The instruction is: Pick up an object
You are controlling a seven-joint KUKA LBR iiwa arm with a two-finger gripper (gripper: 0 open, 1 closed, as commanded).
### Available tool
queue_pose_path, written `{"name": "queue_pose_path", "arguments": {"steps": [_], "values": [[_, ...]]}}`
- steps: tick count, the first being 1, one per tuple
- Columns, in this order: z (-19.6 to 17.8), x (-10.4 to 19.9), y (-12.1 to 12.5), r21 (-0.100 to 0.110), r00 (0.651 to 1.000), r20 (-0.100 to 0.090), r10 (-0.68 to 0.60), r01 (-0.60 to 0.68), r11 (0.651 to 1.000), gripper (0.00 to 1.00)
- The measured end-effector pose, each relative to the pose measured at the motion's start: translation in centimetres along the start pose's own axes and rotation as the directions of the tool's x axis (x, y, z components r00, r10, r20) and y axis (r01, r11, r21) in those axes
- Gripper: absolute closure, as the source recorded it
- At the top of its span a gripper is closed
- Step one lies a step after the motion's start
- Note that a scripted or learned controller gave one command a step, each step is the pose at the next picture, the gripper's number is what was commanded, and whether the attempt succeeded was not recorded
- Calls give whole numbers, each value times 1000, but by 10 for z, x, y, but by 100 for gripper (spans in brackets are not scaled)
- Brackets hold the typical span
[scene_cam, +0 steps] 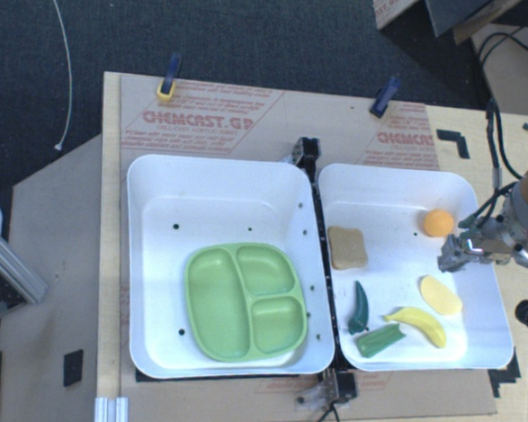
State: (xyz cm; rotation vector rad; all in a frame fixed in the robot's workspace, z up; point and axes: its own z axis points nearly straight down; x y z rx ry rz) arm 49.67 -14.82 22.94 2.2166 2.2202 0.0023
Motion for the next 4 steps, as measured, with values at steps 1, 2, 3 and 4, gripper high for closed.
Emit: {"name": "queue_pose_path", "arguments": {"steps": [1,2,3,4], "values": [[-7,46,9,1,1000,-2,-3,3,1000,100],[-4,95,30,1,1000,-2,-4,5,1000,100],[-12,144,37,2,1000,-4,-3,3,1000,100],[1,195,52,2,1000,-1,-1,1,1000,100]]}}
